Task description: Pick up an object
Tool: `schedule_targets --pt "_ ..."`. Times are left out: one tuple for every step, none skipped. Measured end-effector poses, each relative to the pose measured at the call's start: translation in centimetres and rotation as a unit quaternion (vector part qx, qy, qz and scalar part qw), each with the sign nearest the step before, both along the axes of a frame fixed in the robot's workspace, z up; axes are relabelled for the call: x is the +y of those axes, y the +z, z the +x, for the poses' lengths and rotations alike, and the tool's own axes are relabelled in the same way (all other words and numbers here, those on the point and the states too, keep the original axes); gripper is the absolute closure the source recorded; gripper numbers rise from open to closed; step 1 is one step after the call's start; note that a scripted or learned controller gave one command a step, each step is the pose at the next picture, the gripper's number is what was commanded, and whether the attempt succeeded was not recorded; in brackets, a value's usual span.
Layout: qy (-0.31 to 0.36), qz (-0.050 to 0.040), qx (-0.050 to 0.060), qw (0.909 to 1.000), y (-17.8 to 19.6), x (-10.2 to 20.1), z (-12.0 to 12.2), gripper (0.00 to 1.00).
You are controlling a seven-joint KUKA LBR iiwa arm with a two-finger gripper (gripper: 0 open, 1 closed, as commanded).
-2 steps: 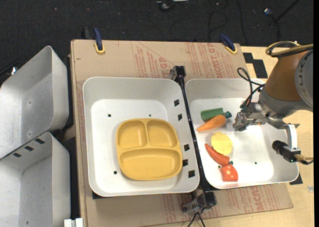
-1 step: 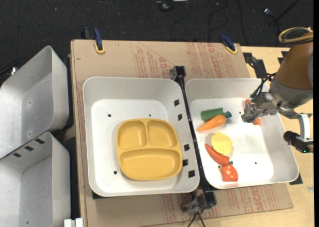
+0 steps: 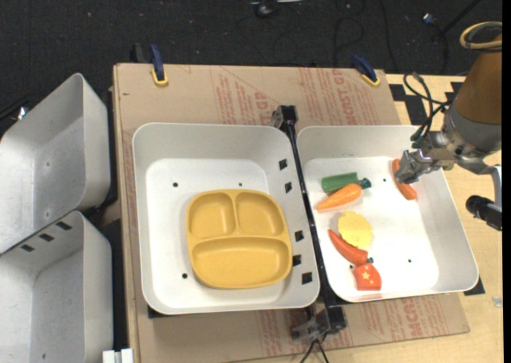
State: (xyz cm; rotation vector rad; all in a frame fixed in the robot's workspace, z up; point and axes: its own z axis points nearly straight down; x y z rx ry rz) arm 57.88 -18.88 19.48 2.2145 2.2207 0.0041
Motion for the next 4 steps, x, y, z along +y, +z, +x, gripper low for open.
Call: schedule_targets --pt "0.000 -0.0005 -0.001 1.0000 6.3 -0.3 0.5 1.00" --pt "0.002 0.0018 0.004 1.0000 4.9 5.2 0.5 1.00" --pt "0.003 0.0018 0.003 1.0000 5.5 10.6 0.5 1.00" --pt "0.003 0.0014 0.003 1.0000 6.0 15.5 0.9 1.00"
